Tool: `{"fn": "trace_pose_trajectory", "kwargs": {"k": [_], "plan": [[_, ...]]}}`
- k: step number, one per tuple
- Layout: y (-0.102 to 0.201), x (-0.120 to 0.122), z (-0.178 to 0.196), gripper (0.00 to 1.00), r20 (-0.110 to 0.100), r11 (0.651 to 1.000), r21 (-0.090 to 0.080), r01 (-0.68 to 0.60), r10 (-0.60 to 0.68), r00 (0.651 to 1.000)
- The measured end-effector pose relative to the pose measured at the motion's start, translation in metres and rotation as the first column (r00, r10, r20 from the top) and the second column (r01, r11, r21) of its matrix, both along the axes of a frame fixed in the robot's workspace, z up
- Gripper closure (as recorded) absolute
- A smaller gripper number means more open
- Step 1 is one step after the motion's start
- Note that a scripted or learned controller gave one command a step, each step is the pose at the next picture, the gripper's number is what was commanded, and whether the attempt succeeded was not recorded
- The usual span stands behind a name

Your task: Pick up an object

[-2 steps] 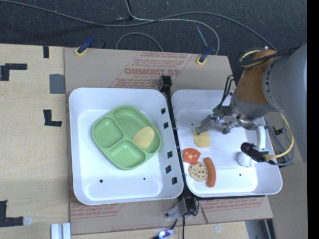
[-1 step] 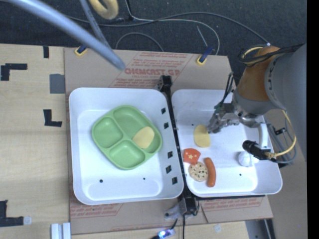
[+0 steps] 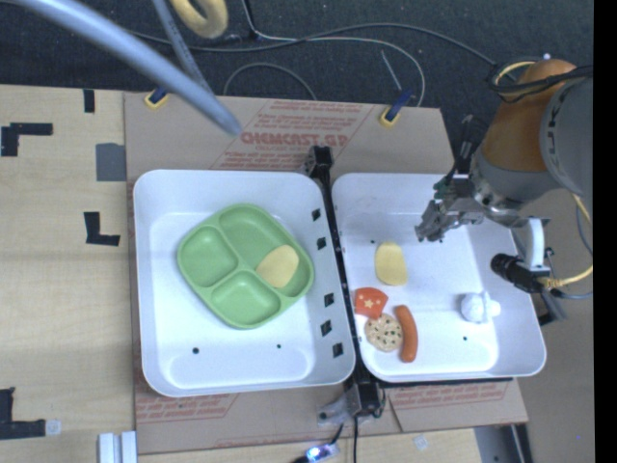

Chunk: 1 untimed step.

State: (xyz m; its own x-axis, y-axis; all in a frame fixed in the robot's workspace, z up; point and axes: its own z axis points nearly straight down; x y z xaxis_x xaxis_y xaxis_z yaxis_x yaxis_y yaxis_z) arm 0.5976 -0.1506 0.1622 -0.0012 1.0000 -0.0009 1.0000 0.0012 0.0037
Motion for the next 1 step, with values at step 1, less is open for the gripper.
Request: {"fn": "trace_pose_trajectory", "kwargs": {"k": [1], "plan": [[0.0054, -0.0017, 0.0433, 1.0, -0.002, 1.0, 0.001, -0.001, 0.001, 1.0]]}}
